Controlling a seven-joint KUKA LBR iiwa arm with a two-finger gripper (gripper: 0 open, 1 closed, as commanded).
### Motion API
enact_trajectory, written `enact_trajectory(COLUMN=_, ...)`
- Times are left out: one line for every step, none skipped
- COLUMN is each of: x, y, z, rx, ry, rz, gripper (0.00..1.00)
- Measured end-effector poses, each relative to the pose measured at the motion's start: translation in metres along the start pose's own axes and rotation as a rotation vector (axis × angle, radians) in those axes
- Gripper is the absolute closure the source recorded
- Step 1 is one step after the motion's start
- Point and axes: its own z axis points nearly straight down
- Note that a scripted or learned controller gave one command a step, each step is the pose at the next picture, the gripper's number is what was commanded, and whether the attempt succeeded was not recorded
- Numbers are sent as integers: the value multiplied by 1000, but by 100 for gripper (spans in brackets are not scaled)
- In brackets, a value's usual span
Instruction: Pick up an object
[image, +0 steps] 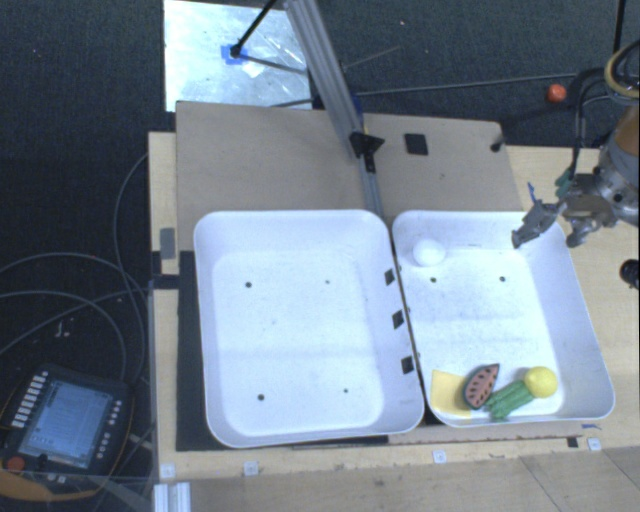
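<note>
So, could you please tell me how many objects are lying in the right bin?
5: a white ball near the far-left corner; a yellow wedge, watermelon slice, green piece and lemon clustered along the near edge.

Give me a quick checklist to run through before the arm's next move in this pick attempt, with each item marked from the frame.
1. Gripper free of any load: ok. The two-finger gripper hangs over the top right rim of the right-hand white bin with fingers apart and nothing between them.
2. Targets present: ok. A small white ball lies near that bin's top left corner; a yellow wedge, a watermelon-slice toy, a green cylinder toy and a yellow ball lie along its bottom edge.
3. Target isolated: ok for the white ball, not ok for the bottom cluster, which is crowded together.
4. Gripper above a target: not ok.
5. Gripper height above the bin: cannot tell.
</note>
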Motion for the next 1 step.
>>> enact_trajectory(x=0, y=0, z=-11, rx=-2, ry=0, rz=-1, gripper=100)
